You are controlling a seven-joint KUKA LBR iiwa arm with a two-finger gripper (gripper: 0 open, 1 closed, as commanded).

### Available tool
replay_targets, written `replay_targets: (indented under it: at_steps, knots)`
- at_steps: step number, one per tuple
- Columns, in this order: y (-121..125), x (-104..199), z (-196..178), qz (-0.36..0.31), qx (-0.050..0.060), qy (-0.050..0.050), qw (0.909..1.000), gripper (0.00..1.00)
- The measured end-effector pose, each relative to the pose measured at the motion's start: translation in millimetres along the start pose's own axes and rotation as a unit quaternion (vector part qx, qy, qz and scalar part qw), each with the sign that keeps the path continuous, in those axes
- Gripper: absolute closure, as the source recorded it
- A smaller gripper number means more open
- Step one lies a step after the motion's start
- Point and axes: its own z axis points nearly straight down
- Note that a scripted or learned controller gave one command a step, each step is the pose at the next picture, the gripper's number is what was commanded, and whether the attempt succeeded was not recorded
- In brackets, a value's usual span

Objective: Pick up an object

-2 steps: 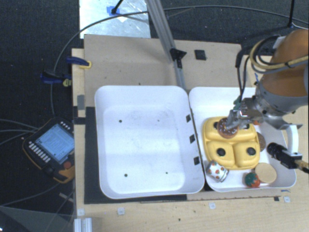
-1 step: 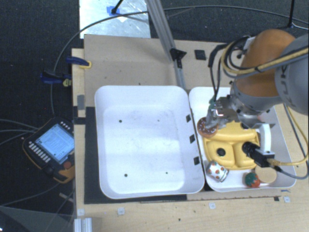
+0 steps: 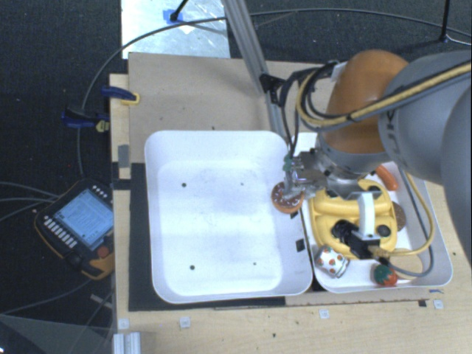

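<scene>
Claw (image 3: 293, 177) over divide between bins, pinching small brown disc (image 3: 285, 197). Yellow toy (image 3: 352, 214) just right, in right bin (image 3: 441, 260). Left bin (image 3: 214, 142) alongside.

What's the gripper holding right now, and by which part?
Cannot be told. The gripper sits right above a small round brown object at the right bin's left rim, but the fingers' contact with it is not visible.

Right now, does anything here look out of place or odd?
One thing: a small round brown object sits up at the divide between the left white bin and the right white bin, below the gripper, not down inside either.
</scene>
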Motion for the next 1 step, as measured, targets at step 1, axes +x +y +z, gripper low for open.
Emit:
replay_targets:
  at_steps: [1]
  knots:
    - [9.3,57.8,-8.2,-0.001,-0.002,0.001,1.0000,1.00]
